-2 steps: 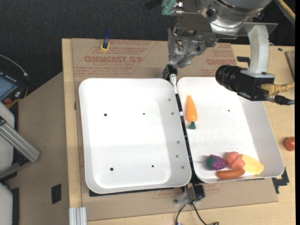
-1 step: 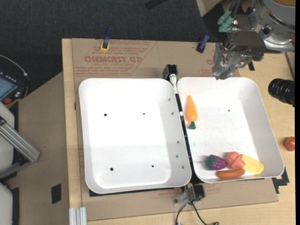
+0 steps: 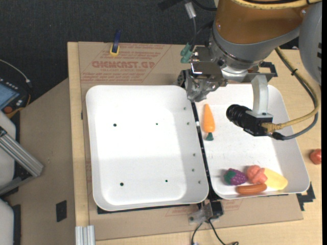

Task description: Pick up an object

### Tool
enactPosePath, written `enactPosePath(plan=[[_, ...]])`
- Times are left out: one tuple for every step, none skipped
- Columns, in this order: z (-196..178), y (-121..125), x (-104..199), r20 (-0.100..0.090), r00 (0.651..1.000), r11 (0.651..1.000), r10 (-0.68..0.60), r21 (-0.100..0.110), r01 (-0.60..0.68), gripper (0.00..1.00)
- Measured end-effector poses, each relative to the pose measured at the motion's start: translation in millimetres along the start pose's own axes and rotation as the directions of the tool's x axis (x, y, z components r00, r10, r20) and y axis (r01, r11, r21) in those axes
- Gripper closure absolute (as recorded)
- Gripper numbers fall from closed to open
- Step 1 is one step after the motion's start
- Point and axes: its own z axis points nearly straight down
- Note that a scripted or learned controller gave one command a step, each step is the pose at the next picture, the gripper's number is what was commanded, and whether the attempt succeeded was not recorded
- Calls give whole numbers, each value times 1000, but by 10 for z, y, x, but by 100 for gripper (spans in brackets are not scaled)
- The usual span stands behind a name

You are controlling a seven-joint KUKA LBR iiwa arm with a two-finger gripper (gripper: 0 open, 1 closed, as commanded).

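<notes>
Robotics lab: grey-orange arm [image 3: 255, 19] above two white bins [image 3: 138, 152] on a cardboard-covered bench [image 3: 127, 63].

Left bin [image 3: 97, 137] and right bin [image 3: 240, 152] sit side by side. In the right one, a toy carrot [image 3: 208, 117] lies along the shared edge, with the gripper [image 3: 199, 92] just behind it. Toy grapes [image 3: 235, 177] and a toy sausage [image 3: 251, 189] lie close together at the near edge.

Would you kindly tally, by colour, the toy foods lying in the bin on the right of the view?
Orange carrot: 1
Purple grapes: 1
Pink piece: 1
Yellow piece: 1
Red sausage: 1
Total: 5
</notes>
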Motion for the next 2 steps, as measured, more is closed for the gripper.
enactPosePath(plan=[[-22,-462,159,-3,1000,1000,0,-7,0,100],[-1357,-226,-367,-5,1000,999,8,-31,-9,100]])
